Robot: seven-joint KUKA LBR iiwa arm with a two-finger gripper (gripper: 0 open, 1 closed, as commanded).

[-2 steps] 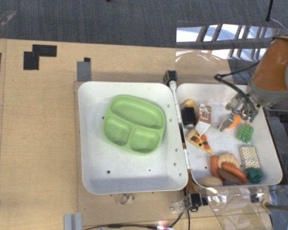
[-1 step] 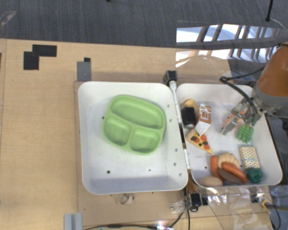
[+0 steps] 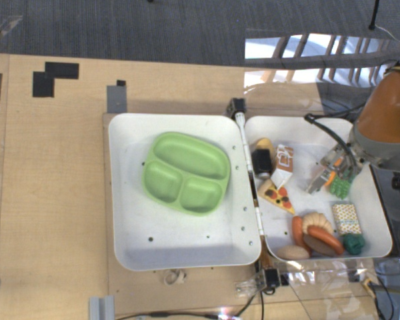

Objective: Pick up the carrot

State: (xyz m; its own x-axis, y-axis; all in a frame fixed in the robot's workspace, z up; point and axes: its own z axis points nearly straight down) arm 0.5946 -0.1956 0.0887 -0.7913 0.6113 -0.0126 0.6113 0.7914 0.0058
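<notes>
Carrot [image 3: 335,181] sits in the right-hand bin [image 3: 381,209], toward its right side: a small orange body with green leafy top pointing toward the bin's near-right; it lies right at the tip of the end effector [image 3: 325,173], whose metallic fingers [image 3: 316,183] appear to straddle the orange part; whether they are closed on it or merely around it, I cannot tell from this slant. The step in hand looks like the grasp itself, the lift not yet done; the next move calls for a firm closure on the orange body and a straight rise clear of the bin wall. Nearby lie a pizza slice [image 3: 278,197], a small carton [image 3: 284,159], a patterned box [image 3: 346,217] and a hot dog [image 3: 318,237]; the left bin [image 3: 130,239] holds a green divided plate [image 3: 185,172]; both rest on the wooden tabletop [image 3: 47,199].
</notes>
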